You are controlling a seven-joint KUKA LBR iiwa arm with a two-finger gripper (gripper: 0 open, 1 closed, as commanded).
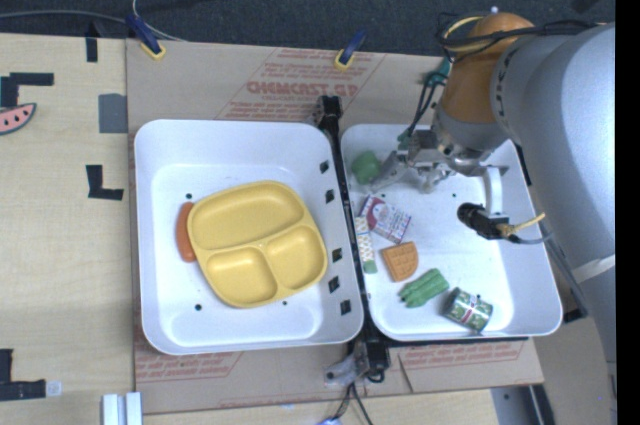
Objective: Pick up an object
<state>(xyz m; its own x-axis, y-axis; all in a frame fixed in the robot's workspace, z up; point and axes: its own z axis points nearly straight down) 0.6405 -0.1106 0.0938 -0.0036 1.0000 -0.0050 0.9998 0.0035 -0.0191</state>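
Note:
My gripper (415, 171) hangs low over the far part of the right bin (530, 298), below the orange wrist band. A rounded green object (365, 165) lies just left of it, by the bin's far-left corner. Nearer the camera lie a red-and-white packet (386, 219), an orange waffle-like piece (400, 261), a green pod-shaped toy (424, 287) and a small green-labelled can (467, 309). Nothing shows as held.
The left bin (160, 313) holds a yellow divided plate (258, 241) with an orange object (184, 233) tucked under its left edge. A black divider with clips (340, 213) runs between the bins. The grey arm covers the right bin's far-right side.

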